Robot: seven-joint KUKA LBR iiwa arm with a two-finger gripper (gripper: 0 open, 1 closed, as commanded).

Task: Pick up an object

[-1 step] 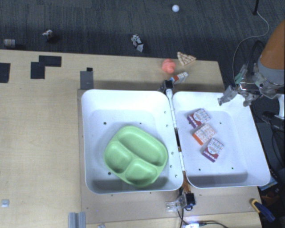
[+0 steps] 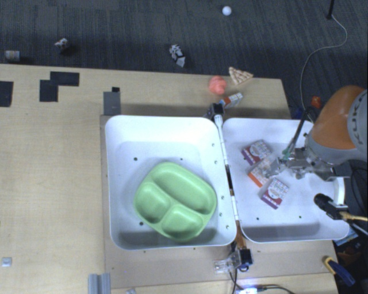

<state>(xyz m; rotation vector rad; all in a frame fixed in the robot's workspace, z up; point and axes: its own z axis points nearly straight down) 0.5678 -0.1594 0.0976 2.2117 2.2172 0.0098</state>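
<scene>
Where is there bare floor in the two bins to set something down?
Left bin: a bare strip along its far wall and left side, around the green divided tray. Right bin: bare along the near wall, below the small packets. The right bin's middle is crowded by packets and the gripper.

On the desk (image 2: 52, 172) beyond the bins lie a pink ball (image 2: 217, 85) and a tan wedge (image 2: 240, 76) (patterned); a white ball (image 2: 226, 10) sits on the dark floor (image 2: 144, 28).
</scene>
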